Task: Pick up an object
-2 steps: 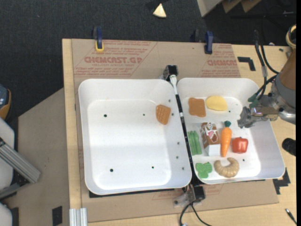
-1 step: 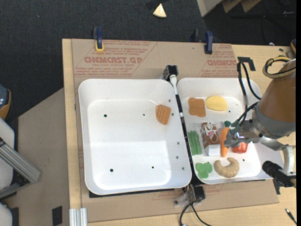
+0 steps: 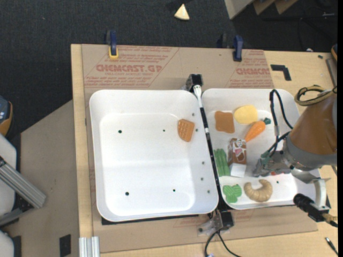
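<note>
White plastic bins, two, side by side on a cardboard-covered tabletop.

Left bin: one orange waffle piece near its right wall.

Right bin: toast slice; yellow lemon; orange carrot; brown-wrapped snack pack on a white block; green bean pod; green leafy piece; tan croissant.

End effector: low over the right bin's right half, just right of the snack pack and just above the croissant. Whether it is released or clenched cannot be told at this slant; nothing is seen between its tips and no contact with any item is evident.

Step in hand, as judged: descent toward a pick target, most likely the croissant or the snack pack, both near the tips.

Handling note: centre over one item alone, keeping clear of neighbours that lie close together. The croissant's curved body suits a grip across its narrow middle. The snack pack may slip or tip off its block. Lift straight up and confirm the item rises.
</note>
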`<state>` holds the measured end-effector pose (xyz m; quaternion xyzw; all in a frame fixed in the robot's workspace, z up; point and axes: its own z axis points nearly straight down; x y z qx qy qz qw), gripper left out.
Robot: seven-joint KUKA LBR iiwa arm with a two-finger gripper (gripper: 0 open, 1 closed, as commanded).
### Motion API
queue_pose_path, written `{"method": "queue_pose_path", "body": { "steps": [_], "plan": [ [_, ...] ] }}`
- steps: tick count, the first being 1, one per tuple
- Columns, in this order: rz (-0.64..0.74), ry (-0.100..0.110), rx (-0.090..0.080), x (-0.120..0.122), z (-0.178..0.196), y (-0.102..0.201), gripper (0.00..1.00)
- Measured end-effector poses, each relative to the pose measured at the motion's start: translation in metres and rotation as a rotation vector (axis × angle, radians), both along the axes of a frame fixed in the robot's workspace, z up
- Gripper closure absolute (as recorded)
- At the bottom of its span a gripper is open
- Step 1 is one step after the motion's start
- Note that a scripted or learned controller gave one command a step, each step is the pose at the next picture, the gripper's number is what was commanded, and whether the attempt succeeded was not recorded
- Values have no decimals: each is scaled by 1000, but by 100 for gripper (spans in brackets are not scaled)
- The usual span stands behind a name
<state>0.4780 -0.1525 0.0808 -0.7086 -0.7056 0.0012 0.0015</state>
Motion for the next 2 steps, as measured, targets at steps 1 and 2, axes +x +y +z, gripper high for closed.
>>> {"method": "queue_pose_path", "body": {
  "steps": [1, 2],
  "plan": [
    [15, -13, 1, 3, 110, 102, 100],
    [16, -19, 2, 101, 175, 181, 100]
  ]
}}
